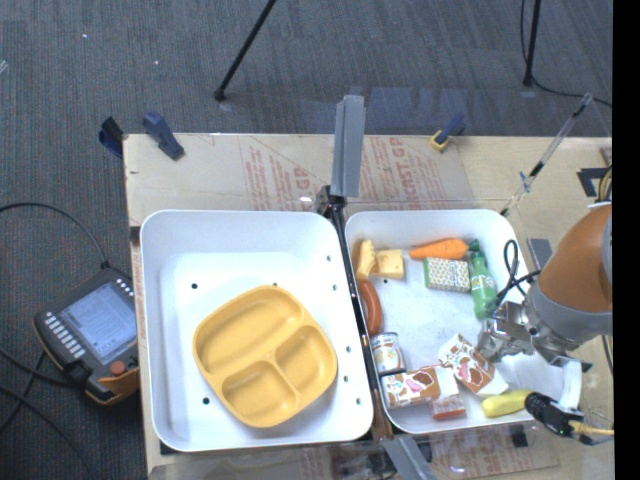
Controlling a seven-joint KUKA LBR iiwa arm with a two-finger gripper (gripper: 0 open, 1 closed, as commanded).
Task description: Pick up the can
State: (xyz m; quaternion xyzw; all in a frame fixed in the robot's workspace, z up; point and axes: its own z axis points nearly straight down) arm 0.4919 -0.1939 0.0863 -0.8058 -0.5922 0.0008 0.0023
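- You are looking down on a surface (pixel 250 168) carrying two white bins; the left bin (pixel 165 258) is holding a yellow divided plate (pixel 264 355), and the right bin (pixel 420 218) is holding the clutter.
- The can (pixel 385 352) is standing upright near the right bin's left wall, just beside the divider between the bins, with its lid facing up toward the camera.
- A red-orange item (pixel 371 306) is lying just behind the can along the same wall, and a small printed box (pixel 412 388) is sitting just in front of it, so the can is being hemmed in on two sides.
- The tool (pixel 500 336) is hanging over the right side of the right bin, near a red-and-white carton (pixel 468 364) and a green bottle (pixel 483 283), well apart from the can.
- You cannot tell how wide the tool is standing, and nothing is visibly being held in it.
- The arm (pixel 580 278) is reaching in from the right, which is likely why the tool is working that side first.
- Judging from this, the pick is not yet started on the can; the tool is needing to travel left across the bin.
- Watch the wall: it is probably leaving little room for one side of the tool.
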